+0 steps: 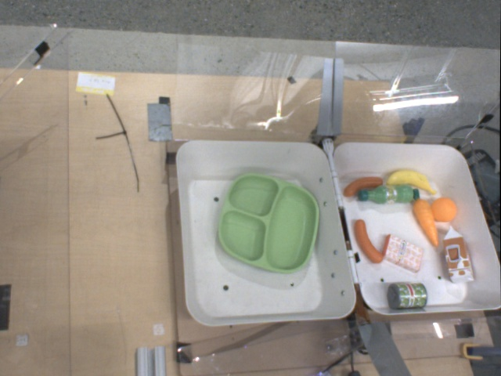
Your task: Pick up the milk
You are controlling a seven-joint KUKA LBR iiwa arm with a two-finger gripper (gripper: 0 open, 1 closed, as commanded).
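The milk is a small brown and white carton with a white gabled top. It lies flat near the right wall of the right bin. Just above it are an orange and a carrot. A pink and white packet lies to its left, and a green can lies on its side at its lower left. Nothing rests on top of the carton.
The left bin holds a green three-part plate. At the back of the right bin are a banana, a green bottle and a sausage; another sausage lies near the divider. Clear panels stand behind the bins.
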